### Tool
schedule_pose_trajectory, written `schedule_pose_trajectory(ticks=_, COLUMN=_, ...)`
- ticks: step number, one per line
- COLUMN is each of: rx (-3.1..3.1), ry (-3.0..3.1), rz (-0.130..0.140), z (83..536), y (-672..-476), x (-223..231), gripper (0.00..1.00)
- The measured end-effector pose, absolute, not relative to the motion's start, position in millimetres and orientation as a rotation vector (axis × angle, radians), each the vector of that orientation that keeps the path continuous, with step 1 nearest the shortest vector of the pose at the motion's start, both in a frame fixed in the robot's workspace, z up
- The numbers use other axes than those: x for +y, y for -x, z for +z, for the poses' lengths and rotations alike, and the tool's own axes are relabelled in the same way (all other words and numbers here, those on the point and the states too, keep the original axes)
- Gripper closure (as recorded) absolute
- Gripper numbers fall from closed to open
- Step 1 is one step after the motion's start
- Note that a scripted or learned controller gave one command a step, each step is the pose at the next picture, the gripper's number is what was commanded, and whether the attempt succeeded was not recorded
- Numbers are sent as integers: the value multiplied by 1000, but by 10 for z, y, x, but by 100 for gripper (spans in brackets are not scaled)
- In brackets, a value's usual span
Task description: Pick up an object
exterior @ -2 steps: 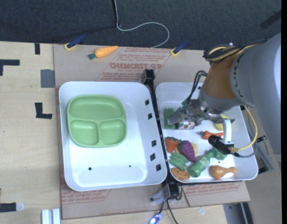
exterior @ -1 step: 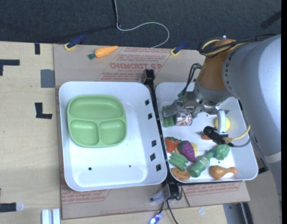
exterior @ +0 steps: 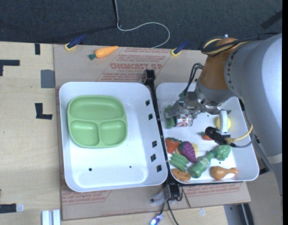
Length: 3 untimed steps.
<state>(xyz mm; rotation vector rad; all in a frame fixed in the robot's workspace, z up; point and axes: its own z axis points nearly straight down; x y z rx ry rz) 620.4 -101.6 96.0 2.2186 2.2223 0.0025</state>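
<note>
My gripper [exterior: 180, 111] is low in the upper left part of the right bin [exterior: 244, 172], under the orange band [exterior: 214, 74] of the arm. Right beneath it lie a small green toy [exterior: 170, 121] and a red-and-white piece [exterior: 184, 121]; I cannot tell whether either is being gripped. Toy foods lie in the front of that bin: a purple grape bunch [exterior: 186, 149], an orange-red piece [exterior: 172, 145], green vegetables [exterior: 179, 161], a green bottle-like piece [exterior: 200, 167], a brown drumstick [exterior: 223, 173] and a yellow piece [exterior: 224, 122].
The left bin [exterior: 106, 172] holds a green divided plate [exterior: 97, 121]. A toy carrot [exterior: 103, 53] lies on the cardboard behind the bins. A white cable [exterior: 144, 27] loops at the back. The grey arm body [exterior: 265, 93] covers the right bin's right side.
</note>
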Motion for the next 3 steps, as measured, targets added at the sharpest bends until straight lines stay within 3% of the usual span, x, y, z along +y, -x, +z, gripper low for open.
schedule_pose_trajectory(ticks=1, rx=2256, ry=-2221, rz=42, z=1522, y=-6117, x=-285, gripper=100)
schedule_pose_trajectory(ticks=2, rx=2223, ry=-2217, rz=5, z=2335, y=-5666, x=-267, gripper=100)
schedule_pose_trajectory(ticks=3, rx=2226, ry=-2208, rz=15, z=3613, y=-5346, x=169, gripper=100)
